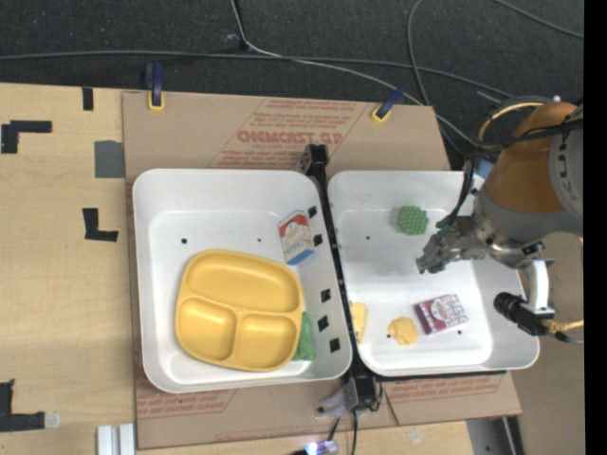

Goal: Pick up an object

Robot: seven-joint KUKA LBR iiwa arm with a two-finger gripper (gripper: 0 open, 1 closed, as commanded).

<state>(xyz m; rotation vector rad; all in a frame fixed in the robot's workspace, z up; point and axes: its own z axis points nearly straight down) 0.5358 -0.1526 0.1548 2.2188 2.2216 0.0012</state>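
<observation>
Objects for picking lie scattered in the right white bin (pixel 512 354), all near the hand (pixel 433 259). Nearest is a green knobbly ball (pixel 412 219), up and to the left of the hand, apart from it. Below the hand sits a purple packet (pixel 441 313), lying flat and slightly tilted. Just left of that packet is a small yellow lump (pixel 403 331). Farther left, against the bin's left wall, another yellow piece (pixel 358 318) rests by the divider.

The hand hangs over the bare middle of the right bin, at the end of the grey arm (pixel 531 197) that comes in from the right. Whether the hand is spread or pressed together cannot be told from this angle; nothing is seen between its tips.

Well to the left of the hand, in the left white bin (pixel 152 254), lies a yellow compartment tray (pixel 237 309) with three sections. A small red, white and blue carton (pixel 297 237) stands tilted near that bin's right wall, above the tray. A green object (pixel 304 337) is wedged between the tray's right edge and the bin wall.

Both bins rest on a cardboard sheet (pixel 266 131) on the table (pixel 57 254).
</observation>
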